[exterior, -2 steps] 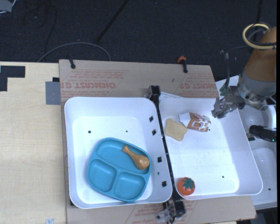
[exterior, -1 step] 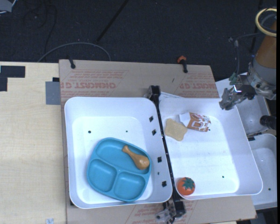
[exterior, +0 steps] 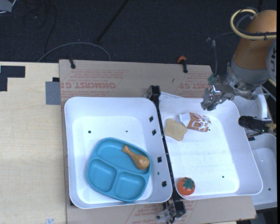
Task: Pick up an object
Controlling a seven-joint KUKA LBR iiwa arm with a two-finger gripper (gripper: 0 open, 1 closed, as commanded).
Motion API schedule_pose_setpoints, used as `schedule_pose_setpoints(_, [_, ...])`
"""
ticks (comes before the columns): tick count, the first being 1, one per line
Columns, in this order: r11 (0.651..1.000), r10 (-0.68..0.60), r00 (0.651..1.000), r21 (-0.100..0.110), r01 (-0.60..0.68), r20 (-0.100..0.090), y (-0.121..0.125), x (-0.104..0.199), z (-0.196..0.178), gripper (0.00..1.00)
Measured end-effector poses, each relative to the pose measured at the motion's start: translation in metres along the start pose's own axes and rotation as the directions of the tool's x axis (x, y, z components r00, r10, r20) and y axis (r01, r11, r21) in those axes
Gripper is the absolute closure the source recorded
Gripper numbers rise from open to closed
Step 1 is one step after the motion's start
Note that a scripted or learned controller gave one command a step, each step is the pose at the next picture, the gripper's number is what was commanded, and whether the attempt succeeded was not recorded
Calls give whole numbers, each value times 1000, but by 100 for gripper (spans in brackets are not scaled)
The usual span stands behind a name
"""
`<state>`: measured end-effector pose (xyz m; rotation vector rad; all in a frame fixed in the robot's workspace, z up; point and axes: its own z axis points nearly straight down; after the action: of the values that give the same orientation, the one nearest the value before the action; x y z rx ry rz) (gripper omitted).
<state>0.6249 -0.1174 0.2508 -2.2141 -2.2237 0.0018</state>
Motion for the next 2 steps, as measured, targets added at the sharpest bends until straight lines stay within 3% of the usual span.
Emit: schedule_pose_setpoints(2, [1000, -1, 1000, 2, 1, -1, -2, 120, 20, 100])
